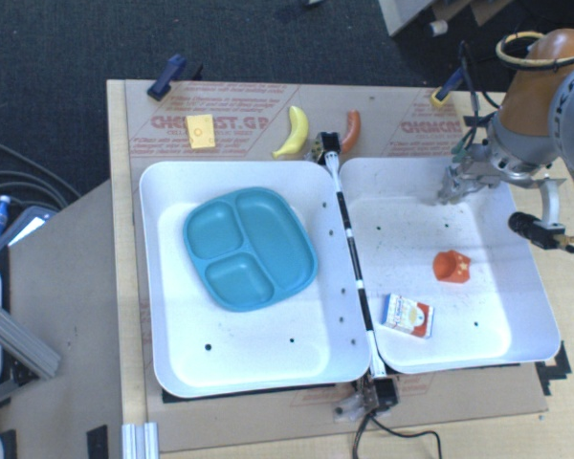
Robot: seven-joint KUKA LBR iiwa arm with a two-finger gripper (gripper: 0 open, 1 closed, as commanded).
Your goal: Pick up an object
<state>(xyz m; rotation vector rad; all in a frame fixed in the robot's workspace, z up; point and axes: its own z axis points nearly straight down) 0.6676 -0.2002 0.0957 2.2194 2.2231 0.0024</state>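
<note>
Orange toy (451,267) and one carton (407,315) share the right bin (517,342); gripper (452,189) state unclear.

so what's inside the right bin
The right bin holds an orange object and a small box, lying apart. The gripper hangs over its far edge, covering the floor beneath.

Two shallow white plastic bins (172,199): smooth, slightly glossy, speckled with small dark marks. Teal three-compartment plastic tray (250,247): smooth, soft sheen. Small orange-red plastic-looking object (452,267): matt. Small printed carton with red and white faces (406,315): looks like coated card. Yellow banana-shaped toy (292,132): smooth, glossy. Tabletop (239,122): tan board, matt, faded red print. Grey metal pincer (456,185): dull finish. Orange arm band (540,89): smooth, satin. Floor (77,27): dark, rough, carpet-like.
</note>
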